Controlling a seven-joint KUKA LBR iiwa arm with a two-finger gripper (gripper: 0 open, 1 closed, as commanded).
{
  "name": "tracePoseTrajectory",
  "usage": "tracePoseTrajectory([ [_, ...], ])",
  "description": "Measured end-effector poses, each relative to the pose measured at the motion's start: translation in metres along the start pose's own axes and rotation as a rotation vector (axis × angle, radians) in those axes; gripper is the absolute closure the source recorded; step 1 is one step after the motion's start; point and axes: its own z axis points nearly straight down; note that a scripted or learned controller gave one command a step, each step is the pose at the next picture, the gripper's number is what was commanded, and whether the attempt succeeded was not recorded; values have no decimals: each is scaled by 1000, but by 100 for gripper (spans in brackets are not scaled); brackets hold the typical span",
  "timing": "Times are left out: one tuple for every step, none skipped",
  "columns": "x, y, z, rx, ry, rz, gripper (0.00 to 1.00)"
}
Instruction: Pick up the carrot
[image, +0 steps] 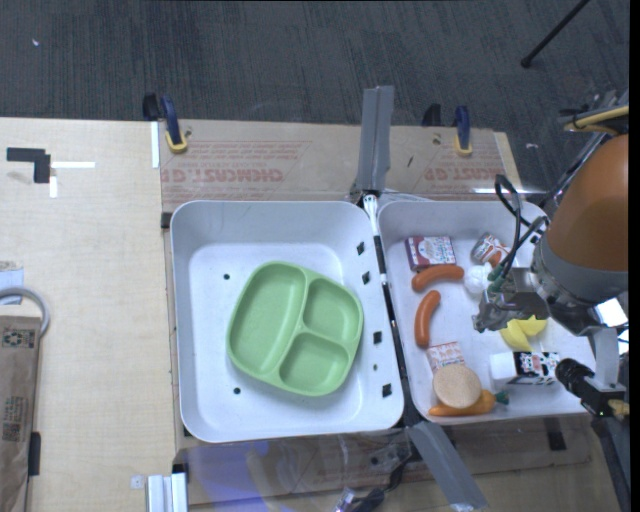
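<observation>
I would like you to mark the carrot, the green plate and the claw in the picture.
carrot (484, 404): camera view, on its orange body by the round bun.
green plate (262, 320): camera view, on its large compartment.
claw (487, 315): camera view, between its fingertips.

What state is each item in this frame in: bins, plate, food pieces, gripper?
Green plate: flat in left bin, compartments bare.
Carrot: lying at right bin's front edge, partly under a round bun.
Two sausages: lying loose in right bin.
Gripper: low over right bin, away from carrot; finger state unclear.
</observation>
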Motion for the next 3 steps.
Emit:
tracePoseTrajectory([
  [25,-1,-12,1,-1,374,100],
  [-18,-1,-11,4,0,199,100],
  [-48,0,-23,1,0,-229,100],
])
